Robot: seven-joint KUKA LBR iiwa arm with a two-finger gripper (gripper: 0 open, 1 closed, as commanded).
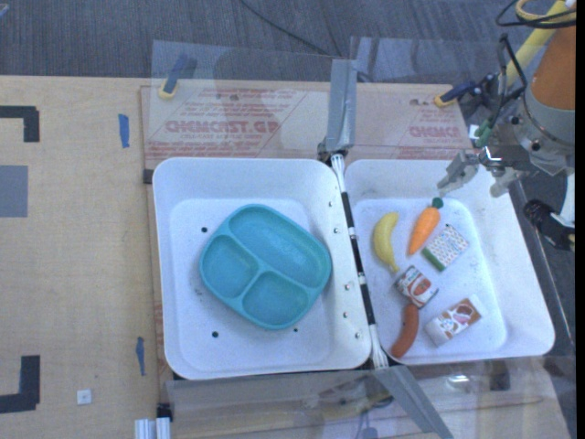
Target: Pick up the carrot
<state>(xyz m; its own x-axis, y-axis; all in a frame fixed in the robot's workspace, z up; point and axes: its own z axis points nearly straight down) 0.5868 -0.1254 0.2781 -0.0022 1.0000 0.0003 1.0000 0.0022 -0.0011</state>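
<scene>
Two white bins (174, 190) sit side by side, the carrot (422, 230) lying in the right one beside a banana (386, 240), while the gripper (477, 174) hovers just beyond its far end, fingers seemingly apart.

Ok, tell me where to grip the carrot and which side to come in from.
Grip the carrot across its thick orange middle, coming straight down from above. It lies flat in the right bin, green top toward the far wall. The banana leaves some room on one side, but the patterned packet crowds its tip.
</scene>
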